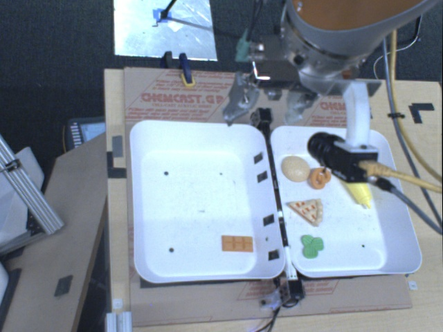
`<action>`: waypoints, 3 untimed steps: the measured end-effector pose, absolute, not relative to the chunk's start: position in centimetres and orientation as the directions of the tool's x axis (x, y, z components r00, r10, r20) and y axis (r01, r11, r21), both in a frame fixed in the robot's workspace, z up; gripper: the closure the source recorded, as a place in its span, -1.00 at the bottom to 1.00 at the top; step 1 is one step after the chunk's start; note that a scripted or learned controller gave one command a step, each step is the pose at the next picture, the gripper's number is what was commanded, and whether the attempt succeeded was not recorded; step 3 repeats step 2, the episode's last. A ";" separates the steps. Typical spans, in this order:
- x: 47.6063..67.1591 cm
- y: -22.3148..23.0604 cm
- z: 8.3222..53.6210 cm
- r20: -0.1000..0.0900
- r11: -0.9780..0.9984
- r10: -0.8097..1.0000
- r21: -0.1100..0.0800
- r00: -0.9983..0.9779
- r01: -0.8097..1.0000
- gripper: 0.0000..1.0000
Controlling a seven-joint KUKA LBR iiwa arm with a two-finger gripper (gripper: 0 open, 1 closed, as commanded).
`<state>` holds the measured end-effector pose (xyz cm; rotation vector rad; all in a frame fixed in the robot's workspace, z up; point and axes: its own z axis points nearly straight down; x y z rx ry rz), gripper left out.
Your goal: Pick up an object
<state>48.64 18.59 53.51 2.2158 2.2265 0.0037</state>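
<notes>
grey metal with a broad orange band, the arm [360,5] is leaning in from the right and is hanging its wrist over the far end of the seam [271,185], the black-clipped line where the two white bins are meeting. the gripper [268,108] is pointing down there, above the bins' far rims. its two fingers [239,104] are standing apart, one on each side of the seam's far end, and nothing is sitting between them.

left of the seam, the left bin [152,185] is carrying an orange-brown block [237,243], lying flat close to the seam's near end. right of the seam, the right bin [398,251] is carrying the rest. a pale beige egg-shaped piece [295,168] is lying just beside the seam's middle stretch, with an orange ring [319,178] just beside it on the side away from the seam. a tan wedge [306,210] is lying a little nearer along the seam, and a green piece [312,246] is sitting by the seam's near end. a yellow piece [361,196] is lying farthest from the seam, partly hidden by the robot.
</notes>
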 end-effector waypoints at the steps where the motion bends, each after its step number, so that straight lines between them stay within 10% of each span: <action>1: 48.6 18.6 53.5 0.001 0.005 1.000 0.002 -0.005 1.000 -1.00; 3: 48.6 18.6 53.5 0.001 0.005 1.000 0.002 -0.005 1.000 -1.00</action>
